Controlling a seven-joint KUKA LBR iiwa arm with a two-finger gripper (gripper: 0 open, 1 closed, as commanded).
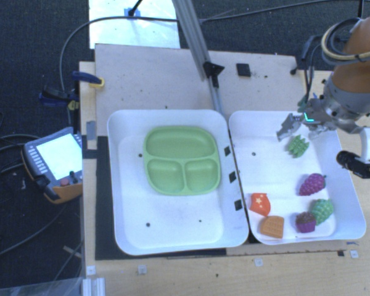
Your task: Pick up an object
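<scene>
Nearest the camera, an orange block (pixel 272 227) lies at the front edge of the right bin (pixel 351 227), well apart from the gripper (pixel 291 128). Whether the gripper is open or closed cannot be told. It hovers at the bin's rear, with the green toy (pixel 297 145) just beside it, toward the camera and slightly right. That toy's long axis runs diagonally, so it is judged the likeliest pick.

In the right bin (pixel 246 165) I see a green bumpy toy (pixel 297 145) near the far edge, a purple grape bunch (pixel 312 184) by the right wall, and, along the near edge, an orange-red piece (pixel 260 203), an orange block (pixel 272 227), a small purple piece (pixel 305 222) and a green cluster (pixel 322 210).
</scene>
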